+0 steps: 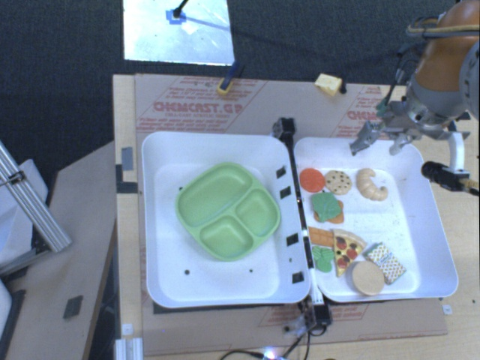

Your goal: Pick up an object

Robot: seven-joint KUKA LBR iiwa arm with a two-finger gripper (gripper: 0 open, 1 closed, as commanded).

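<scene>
We took the croissant (372, 184), lying near the right bin's (431, 231) far edge beside the cookie (338, 181), as the likeliest pick: probably light, stiff and smooth, best pinched across its narrow middle. The claw (381, 139) hung just beyond it, fingers spread, holding nothing.

A single fixed camera looks down on the counter (187, 100) from above at a slant, far enough back to take in both white bins whole. The left bin (161, 163) fills the middle of the frame, the right bin (420, 223) the lower right. Dark floor runs across the top, and the arm (446, 58) enters at the upper right.
</scene>
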